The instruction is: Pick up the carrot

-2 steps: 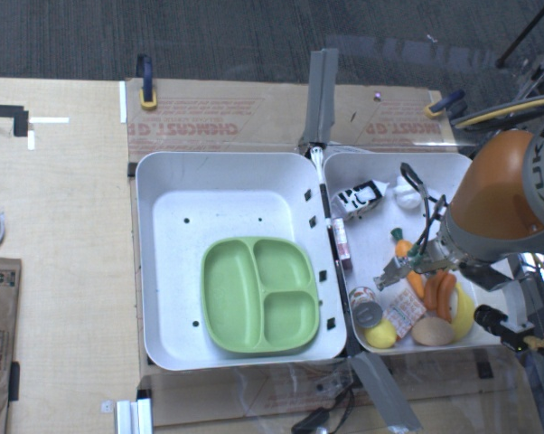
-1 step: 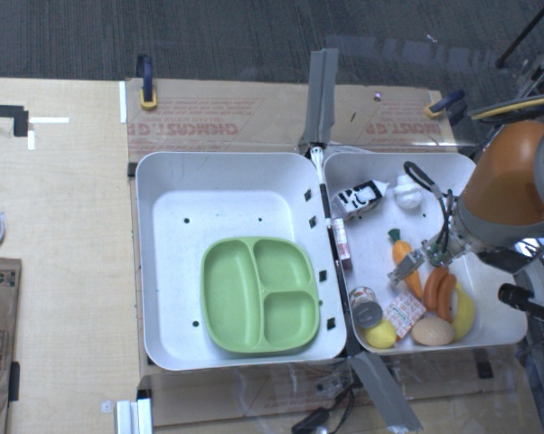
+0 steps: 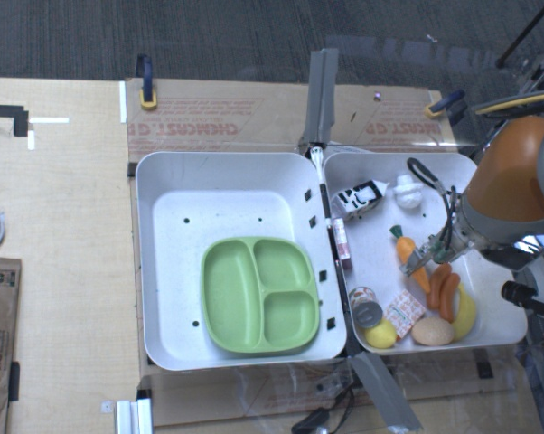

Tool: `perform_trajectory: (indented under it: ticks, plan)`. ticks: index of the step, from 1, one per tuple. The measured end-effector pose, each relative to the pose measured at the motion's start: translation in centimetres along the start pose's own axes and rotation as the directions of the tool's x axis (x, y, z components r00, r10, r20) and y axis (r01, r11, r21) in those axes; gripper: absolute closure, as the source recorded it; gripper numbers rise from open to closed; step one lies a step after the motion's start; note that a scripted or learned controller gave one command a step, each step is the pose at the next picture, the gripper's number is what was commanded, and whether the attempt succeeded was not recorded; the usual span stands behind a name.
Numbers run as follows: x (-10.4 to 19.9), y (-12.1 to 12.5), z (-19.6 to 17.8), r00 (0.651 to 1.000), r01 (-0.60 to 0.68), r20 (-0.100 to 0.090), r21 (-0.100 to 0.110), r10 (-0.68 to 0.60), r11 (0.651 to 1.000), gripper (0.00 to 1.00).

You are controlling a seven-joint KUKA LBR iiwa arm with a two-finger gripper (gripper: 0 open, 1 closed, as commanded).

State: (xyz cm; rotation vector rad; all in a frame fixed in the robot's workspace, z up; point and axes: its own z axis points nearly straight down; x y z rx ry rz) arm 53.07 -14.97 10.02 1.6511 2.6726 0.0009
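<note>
Camera view: In the right bin, the carrot lies among scattered items, its green top pointing to the far-left and its orange body running toward the near-right, so the long axis sits on a diagonal across the bin floor. The gripper of the grey arm, reaching in from the right, hangs low directly at the carrot's right flank, touching or just beside its middle; whether the claw is apart or together cannot be told from this angle. Any close would have to come across that diagonal, and the judgement here is that the claw already stands over the correct spot, with little sideways travel left. Crowding is the risk: red sausages and a banana lie just to the near-right of the carrot, a brown egg and a lemon nearer still. In the left bin a green divided plate sits well apart.
</note>
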Motion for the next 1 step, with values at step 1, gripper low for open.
perform_trajectory:
  ticks: [1]
  plan:
    - [7.72,1.97,-9.1,0.998,0.058,0.0,0.001,-0.058,0.998,1.0]
